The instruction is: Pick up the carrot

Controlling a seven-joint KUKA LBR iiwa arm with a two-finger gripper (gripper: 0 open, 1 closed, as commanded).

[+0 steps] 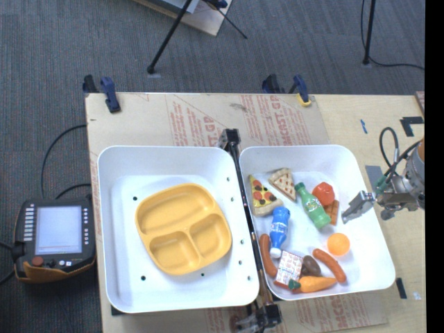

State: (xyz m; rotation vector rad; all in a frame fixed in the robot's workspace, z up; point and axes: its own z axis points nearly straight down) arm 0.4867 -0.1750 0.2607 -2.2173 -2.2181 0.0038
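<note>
The carrot (317,284), orange with a green tip at its left end, lies flat along the front wall of the right bin (347,155). It rests beside a small printed box (288,266) and a dark brown piece (310,265). My gripper (368,211) hovers over the right rim of that bin, well behind and to the right of the carrot. It is open and nothing is between its fingers (354,207).
The right bin also holds two pizza slices (262,194), a green bottle (313,206), a blue bottle (279,229), a red vegetable (323,193), an orange ball (338,243) and two sausages (330,264). A yellow divided plate (184,228) lies in the left bin (111,186).
</note>
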